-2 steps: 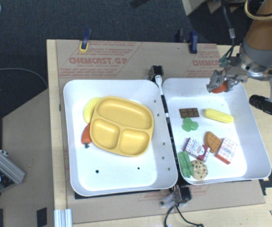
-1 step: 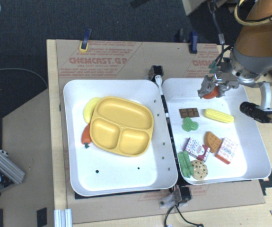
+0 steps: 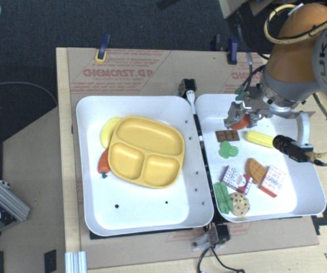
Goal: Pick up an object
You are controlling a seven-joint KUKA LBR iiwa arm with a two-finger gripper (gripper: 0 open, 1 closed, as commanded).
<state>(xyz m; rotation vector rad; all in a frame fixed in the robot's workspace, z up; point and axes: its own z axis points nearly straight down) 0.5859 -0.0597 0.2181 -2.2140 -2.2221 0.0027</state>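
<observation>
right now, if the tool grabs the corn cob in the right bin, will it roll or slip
The corn cob looks rounded and long, so a push across it would probably roll it. Its toy-like surface looks smooth, so it may slip if pinched off-centre. It lies apart from the chocolate bar, so rolling looks unlikely to be blocked there.

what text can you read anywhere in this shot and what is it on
"CHEMCAST GP", red print on the brown protective sheet covering the bench board; repeated fainter lines below it are too blurred to read.
Print on the small red-and-white packet and the pink-and-white carton in the right white bin: too small to read.
</observation>
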